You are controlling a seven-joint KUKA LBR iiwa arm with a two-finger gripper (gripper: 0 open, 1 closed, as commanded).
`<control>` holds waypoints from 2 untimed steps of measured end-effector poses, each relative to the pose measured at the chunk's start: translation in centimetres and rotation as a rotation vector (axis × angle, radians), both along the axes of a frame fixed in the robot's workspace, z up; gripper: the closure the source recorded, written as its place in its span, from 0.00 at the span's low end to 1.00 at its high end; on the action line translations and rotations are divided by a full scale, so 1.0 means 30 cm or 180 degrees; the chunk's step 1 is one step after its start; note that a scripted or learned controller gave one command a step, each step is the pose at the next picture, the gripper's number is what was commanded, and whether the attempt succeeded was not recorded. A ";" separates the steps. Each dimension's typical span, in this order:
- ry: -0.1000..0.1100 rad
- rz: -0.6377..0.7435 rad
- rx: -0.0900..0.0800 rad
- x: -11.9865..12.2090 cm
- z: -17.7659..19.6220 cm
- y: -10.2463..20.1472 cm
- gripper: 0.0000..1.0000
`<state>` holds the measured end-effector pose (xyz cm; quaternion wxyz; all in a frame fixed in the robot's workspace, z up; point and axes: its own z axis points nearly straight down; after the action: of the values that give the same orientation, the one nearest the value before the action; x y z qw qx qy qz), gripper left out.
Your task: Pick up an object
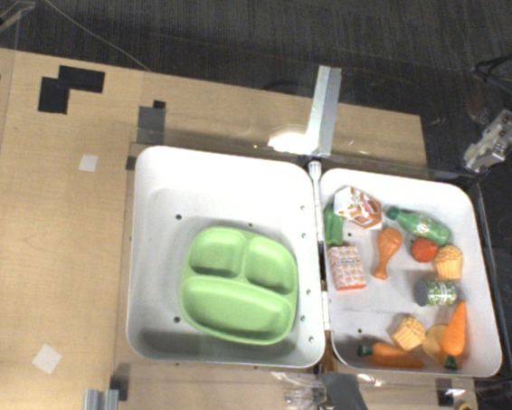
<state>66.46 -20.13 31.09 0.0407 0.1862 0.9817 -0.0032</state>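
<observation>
Gripper: one, sitting at the upper right of the view, outside the bins and beyond the far right corner of the right bin; it is showing blurred, so whether it is spread or pressed together cannot be told, and nothing is showing between its tips. Candidate objects: all lying in the right bin, below and to the left of the gripper as the camera sees them, so the coming move is judged to be a reach down-left into that bin. Nearest candidates: one green bottle-shaped toy lying with its long axis left-to-right, one red tomato-like piece and one yellow muffin-like piece just beside it. Further in: one drumstick lying roughly near-to-far, one carton with a printed face, one pink printed box, one green strip against the divider, one small can. Near wall: two carrots, one upright-lying and one lying along the front wall, plus one yellow corn-like piece; a further yellowish item beside the carrot is too crowded to identify. Left bin: one green divided tray, three compartments, sitting well apart from the gripper.
</observation>
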 end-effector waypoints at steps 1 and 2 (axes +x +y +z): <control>-0.0038 0.0008 -0.0012 0.007 0.048 0.000 1.00; -0.0076 0.0014 -0.0023 0.013 0.096 0.000 1.00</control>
<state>66.85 -20.12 33.97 0.0531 0.1839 0.9815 -0.0045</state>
